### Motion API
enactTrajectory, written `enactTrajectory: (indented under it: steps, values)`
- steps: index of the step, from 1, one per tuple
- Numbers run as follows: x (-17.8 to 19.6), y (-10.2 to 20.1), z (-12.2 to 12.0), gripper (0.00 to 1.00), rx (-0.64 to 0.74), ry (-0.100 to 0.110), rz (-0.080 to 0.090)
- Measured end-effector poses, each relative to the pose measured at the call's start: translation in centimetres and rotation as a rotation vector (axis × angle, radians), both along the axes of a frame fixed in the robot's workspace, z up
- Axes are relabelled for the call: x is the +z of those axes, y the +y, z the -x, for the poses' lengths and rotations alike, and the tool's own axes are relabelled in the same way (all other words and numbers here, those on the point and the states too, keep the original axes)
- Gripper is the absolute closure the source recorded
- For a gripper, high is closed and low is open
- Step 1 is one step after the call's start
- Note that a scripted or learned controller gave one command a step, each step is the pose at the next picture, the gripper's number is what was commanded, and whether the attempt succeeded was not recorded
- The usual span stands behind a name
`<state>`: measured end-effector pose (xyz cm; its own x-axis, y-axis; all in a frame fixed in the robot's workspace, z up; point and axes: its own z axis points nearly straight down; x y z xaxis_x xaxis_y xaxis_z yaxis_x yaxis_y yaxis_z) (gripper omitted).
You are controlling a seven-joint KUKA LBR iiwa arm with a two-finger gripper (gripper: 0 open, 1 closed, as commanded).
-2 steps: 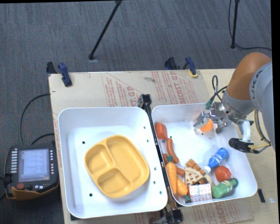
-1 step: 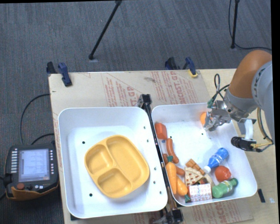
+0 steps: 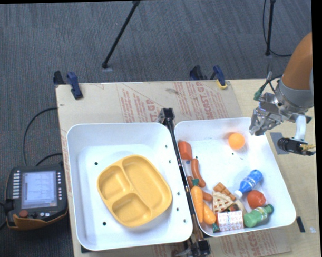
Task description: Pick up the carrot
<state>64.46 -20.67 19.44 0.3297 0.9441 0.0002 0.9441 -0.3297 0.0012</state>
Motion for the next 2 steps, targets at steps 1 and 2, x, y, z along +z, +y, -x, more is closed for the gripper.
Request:
enactTrajectory:
  steps: [1,2]
  values:
    - [-0.1,0.0,0.0,0.0,0.001,0.002,-0.001]
    - [-10.8,0.8,0.1,0.0,-0.188,0.008,-0.011]
